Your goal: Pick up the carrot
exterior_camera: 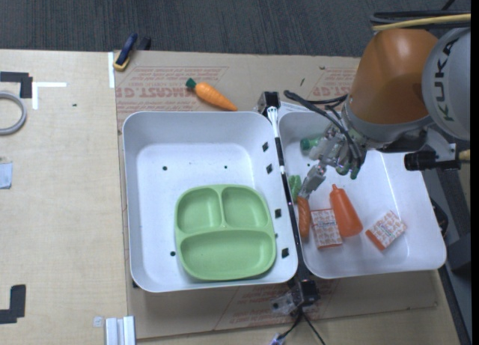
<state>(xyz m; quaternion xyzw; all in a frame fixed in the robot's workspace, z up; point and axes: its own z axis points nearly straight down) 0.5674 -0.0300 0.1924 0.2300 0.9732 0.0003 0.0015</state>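
One carrot [212, 94], orange with a green top, lies on the cardboard behind the left bin, outside both bins. A second carrot-like orange piece [304, 217] with a green end lies in the right bin [419, 257] against its left wall. My gripper [314, 179] hangs over the right bin, slanted down and to the left, its tip just above the upper end of that orange piece. Nothing is visibly held in it.
A green divided plate [224, 231] lies in the left bin [150, 149]. The right bin also holds an orange bottle [345, 211], two red-and-white packets [325, 229] [386, 230] and a small green item [308, 143]. The bulky orange-banded wrist [393, 81] overhangs the right bin's back.
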